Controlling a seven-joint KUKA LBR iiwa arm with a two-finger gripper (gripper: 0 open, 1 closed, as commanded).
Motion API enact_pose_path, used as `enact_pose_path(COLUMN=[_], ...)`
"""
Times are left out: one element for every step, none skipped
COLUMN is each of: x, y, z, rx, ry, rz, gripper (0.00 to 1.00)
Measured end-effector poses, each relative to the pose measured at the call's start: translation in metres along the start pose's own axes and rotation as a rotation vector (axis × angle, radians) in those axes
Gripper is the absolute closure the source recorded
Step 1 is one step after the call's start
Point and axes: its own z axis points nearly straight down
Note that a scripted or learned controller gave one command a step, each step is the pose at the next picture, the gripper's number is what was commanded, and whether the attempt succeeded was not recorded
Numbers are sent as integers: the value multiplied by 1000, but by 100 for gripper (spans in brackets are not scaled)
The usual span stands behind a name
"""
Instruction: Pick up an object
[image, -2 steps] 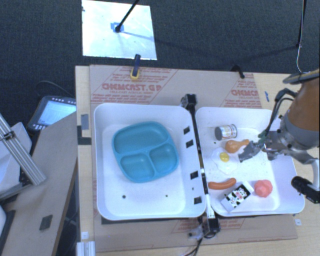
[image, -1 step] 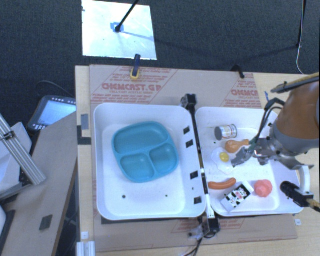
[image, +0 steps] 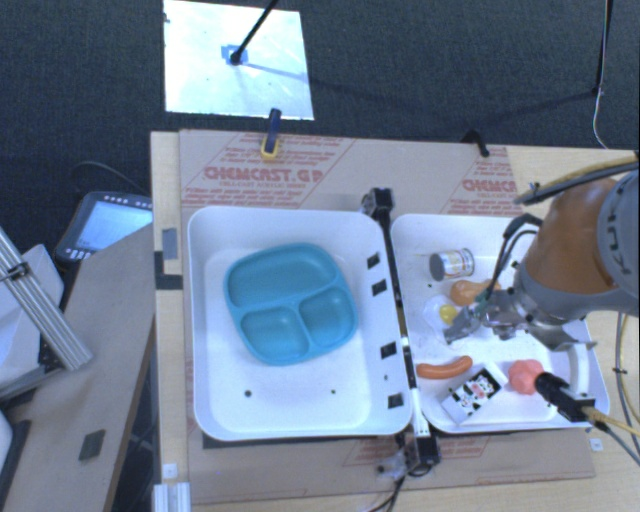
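Nearest to us, along the front wall of the right bin, we are seeing a small black-and-white box, a sausage to its left, and a pink ball to its right. A little farther, the gripper is hanging low over a yellow piece and just beside an orange object; we cannot tell its state, nor whether it has hold of anything. Beyond, a small tin can is lying. In the left bin a blue divided plate is resting. We are judging the approach step is in hand; next we are needing a closing on one object, then a lift.
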Motion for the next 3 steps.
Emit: enact_pose_path(x=[0,0,1], y=[0,1,-1], z=[38,26,-37], rx=[-1,-5,-9], ry=[0,-2,-3], rz=[0,0,-2], gripper=[0,100,100])
